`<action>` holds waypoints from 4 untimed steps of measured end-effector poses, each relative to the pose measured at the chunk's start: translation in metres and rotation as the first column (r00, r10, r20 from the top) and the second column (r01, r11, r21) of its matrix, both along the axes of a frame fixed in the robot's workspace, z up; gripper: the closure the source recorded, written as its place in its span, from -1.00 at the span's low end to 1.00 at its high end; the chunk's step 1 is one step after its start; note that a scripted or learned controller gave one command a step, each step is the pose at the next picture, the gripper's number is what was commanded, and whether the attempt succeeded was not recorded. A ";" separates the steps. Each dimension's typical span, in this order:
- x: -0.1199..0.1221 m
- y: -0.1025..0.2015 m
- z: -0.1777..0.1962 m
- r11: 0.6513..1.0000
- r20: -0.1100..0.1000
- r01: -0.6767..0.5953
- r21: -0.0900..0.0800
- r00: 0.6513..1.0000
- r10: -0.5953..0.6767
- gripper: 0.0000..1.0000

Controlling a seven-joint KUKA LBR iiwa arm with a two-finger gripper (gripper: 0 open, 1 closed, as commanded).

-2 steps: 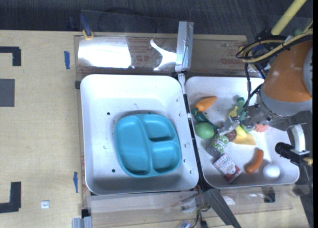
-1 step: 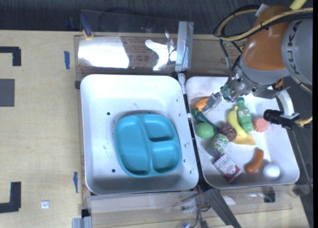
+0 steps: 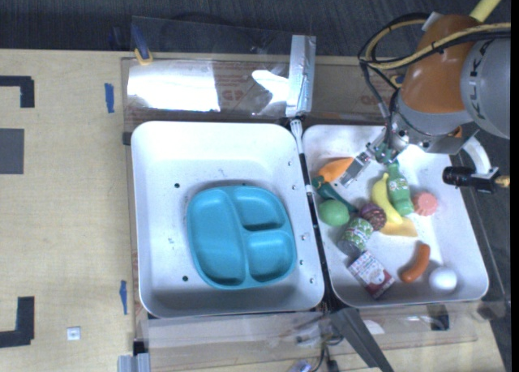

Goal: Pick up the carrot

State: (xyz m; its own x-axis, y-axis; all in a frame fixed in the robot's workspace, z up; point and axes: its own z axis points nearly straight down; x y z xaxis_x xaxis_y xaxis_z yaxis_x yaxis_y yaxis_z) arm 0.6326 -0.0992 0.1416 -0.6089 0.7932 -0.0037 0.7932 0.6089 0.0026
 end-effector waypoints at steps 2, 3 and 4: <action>0.028 -0.005 -0.054 0.981 -0.028 -0.192 0.004 0.981 0.192 -1.00; 0.032 -0.005 -0.043 0.981 -0.008 -0.193 -0.004 0.981 0.193 1.00; 0.000 0.050 0.046 0.998 0.003 0.057 0.002 0.998 -0.057 1.00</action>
State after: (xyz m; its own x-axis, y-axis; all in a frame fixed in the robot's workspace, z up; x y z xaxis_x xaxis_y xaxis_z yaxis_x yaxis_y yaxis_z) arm 0.6323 -0.0491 0.1875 -0.5627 0.8267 -0.0036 0.8267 0.5627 0.0060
